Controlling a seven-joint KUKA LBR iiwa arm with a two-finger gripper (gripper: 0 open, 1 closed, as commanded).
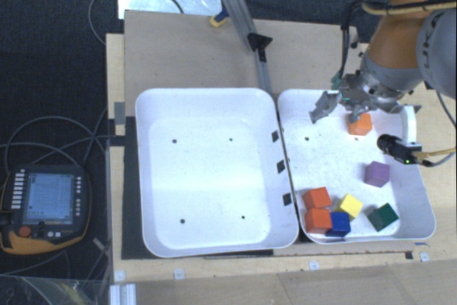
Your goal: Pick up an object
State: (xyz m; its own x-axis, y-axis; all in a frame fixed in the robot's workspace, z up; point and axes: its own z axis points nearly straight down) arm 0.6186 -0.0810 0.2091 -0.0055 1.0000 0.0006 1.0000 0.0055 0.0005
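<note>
My gripper [338,109] hangs over the far part of the right bin [314,153], open, with nothing between its fingers. One finger [321,108] points left and the other stands just above an orange block [360,124] near the bin's far right. A purple block [377,173] lies farther toward the front. Along the front wall sit two orange blocks [317,198] [318,219], a yellow block [350,206], a blue block [340,223] and a green block [383,216].
The left bin [207,168] adjoins the right one along a shared rim with black clips [280,166]. A grey pole [239,7] slants across the bench's far side. A teach pendant [44,207] lies on the floor at left.
</note>
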